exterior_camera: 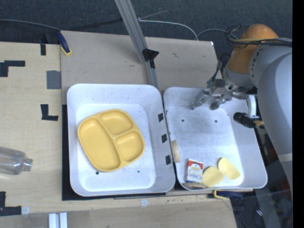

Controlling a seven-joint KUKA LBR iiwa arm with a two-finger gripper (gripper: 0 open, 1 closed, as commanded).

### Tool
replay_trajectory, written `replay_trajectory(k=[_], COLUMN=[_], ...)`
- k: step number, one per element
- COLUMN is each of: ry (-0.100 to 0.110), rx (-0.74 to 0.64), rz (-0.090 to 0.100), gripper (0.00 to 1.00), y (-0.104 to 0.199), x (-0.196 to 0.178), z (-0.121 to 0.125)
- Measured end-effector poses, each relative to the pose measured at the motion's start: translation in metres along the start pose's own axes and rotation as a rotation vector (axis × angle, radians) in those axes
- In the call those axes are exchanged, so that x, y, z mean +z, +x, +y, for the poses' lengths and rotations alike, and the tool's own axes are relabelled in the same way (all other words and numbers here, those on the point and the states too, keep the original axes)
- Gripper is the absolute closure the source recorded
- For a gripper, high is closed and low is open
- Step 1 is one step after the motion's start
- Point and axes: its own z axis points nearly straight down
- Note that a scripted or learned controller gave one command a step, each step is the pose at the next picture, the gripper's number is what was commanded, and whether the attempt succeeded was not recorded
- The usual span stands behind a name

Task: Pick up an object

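Hovering over the far end of the right bin (pixel 247 148), the hand (pixel 206 102) of the grey arm (pixel 275 80) has its two fingers spread apart, and we see nothing between them. The arm reaches in from the right, its orange band (pixel 251 44) above the wrist.

We count three small things gathered at the near end of that bin, well apart from the hand: a small carton (pixel 194 170), white with a red panel and lying flat, and two pale yellow pieces, one (pixel 212 176) just beside the carton and the other (pixel 229 168) touching it on the right. Both are smooth, rounded and matte; we cannot tell what they are.

We find a yellow divided plate (pixel 110 139) lying flat in the left bin (pixel 76 99), with three compartments and set at a slant. A clear plastic bottle (pixel 13 161) lies on its side on the tabletop (pixel 28 122) at the left edge. A metal pole (pixel 133 25) slants across the tabletop beyond the bins.
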Motion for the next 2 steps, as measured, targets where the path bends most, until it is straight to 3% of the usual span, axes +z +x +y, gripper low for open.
replay_trajectory(k=[1, 2], ry=[-0.028, -0.033], rx=[0.000, 0.003], rz=[-0.028, -0.030], gripper=[0.00, 0.00], y=[0.0696, 0.0664], x=[0.0007, 0.0004], z=[-0.0758, -0.0741])
